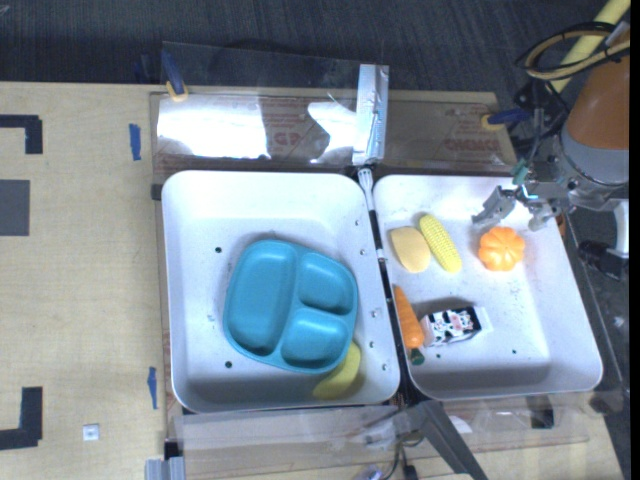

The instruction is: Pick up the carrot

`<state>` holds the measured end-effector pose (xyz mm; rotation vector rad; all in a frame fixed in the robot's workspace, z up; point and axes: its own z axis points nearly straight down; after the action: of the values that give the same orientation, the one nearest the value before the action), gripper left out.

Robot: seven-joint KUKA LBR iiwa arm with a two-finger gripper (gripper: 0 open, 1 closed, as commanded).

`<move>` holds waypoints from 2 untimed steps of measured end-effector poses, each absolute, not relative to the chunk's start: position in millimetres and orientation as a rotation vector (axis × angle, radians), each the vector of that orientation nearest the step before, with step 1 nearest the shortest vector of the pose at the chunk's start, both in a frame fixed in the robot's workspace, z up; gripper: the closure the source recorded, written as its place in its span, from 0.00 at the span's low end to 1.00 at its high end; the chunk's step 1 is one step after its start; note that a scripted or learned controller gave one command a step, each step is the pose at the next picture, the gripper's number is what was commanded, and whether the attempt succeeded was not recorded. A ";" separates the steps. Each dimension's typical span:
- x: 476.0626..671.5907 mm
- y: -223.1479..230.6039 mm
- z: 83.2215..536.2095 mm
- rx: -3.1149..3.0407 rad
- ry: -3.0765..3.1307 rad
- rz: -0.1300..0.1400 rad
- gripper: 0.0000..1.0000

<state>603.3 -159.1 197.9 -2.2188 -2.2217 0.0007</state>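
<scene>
**Carrot untouched; pick not begun**

Lying against the left wall of the right bin (560, 353), the carrot (408, 320) is orange, slim, green-tipped, just left of the cow-print carton (452, 324). The gripper (520, 204) hangs open and empty at the bin's far side, above the pumpkin (500, 249). Approach, grasp and lift remain.

Arm (600, 118) cut off by right edge, yellow object (343, 373) half hidden beneath blue plate (290, 305)
</scene>
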 end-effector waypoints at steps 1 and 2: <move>599.9 -197.2 139.6 -2.261 -2.172 0.006 0.00; 631.1 -209.6 88.4 -2.102 -2.332 -0.023 0.00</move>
<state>631.1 -209.6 88.4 -2.1020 -2.3316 -0.0234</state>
